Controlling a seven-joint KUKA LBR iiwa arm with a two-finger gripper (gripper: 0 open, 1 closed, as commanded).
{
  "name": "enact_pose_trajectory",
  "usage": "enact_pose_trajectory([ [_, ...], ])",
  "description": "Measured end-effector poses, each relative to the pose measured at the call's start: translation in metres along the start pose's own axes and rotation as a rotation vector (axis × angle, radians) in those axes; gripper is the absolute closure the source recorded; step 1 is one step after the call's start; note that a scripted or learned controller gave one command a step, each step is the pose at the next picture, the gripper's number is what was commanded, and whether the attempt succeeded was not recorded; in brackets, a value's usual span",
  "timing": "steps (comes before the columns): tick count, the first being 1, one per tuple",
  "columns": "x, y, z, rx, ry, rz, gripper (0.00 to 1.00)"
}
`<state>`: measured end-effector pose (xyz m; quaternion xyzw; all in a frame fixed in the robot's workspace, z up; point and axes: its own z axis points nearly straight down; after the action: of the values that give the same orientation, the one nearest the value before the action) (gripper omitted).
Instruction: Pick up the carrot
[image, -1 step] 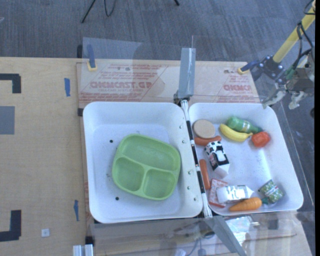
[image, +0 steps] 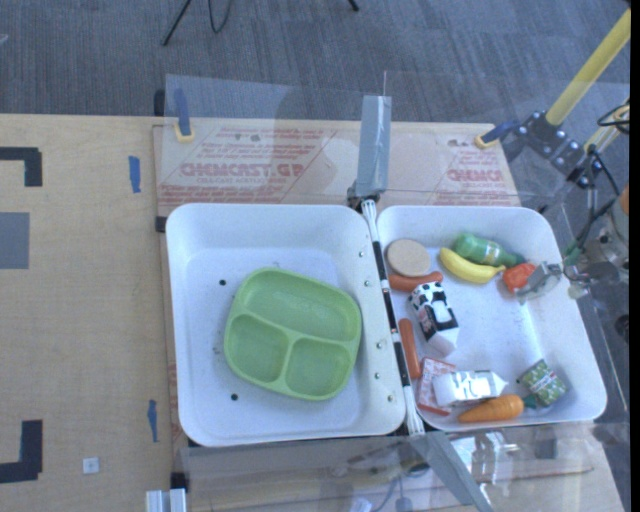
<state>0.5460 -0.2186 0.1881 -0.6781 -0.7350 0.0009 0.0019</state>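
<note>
A green divided plate (image: 292, 333) sits in the white left bin (image: 190, 300). In the white right bin (image: 580, 350): an orange carrot (image: 492, 409), yellow banana (image: 468, 266), green bottle (image: 483, 248), and a black-and-white cow-patterned carton (image: 434, 310).

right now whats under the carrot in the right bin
The carrot lies at the near edge of the right bin, its left end resting over a red and white packet. The part of the packet beneath it is covered, so I cannot tell what else lies there.

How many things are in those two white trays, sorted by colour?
Green: 3 (plate, bottle, packet)
Orange or red: 4 (carrot, two sausages, red piece)
Yellow: 1 (banana)
Tan: 1 (disc)
White: 2 (carton, packet)
Total: 11
</note>
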Motion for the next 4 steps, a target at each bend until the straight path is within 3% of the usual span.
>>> enact_pose_trajectory([
  [1, 0.007, -0.033, 0.093, -0.005, 0.010, 0.030, 0.00],
  [2, 0.014, -0.051, 0.097, -0.018, 0.021, 0.453, 0.00],
  [3, 0.018, -0.032, 0.098, -0.013, 0.017, 0.813, 0.00],
  [4, 0.015, -0.036, 0.092, -0.005, 0.007, 0.814, 1.00],
])
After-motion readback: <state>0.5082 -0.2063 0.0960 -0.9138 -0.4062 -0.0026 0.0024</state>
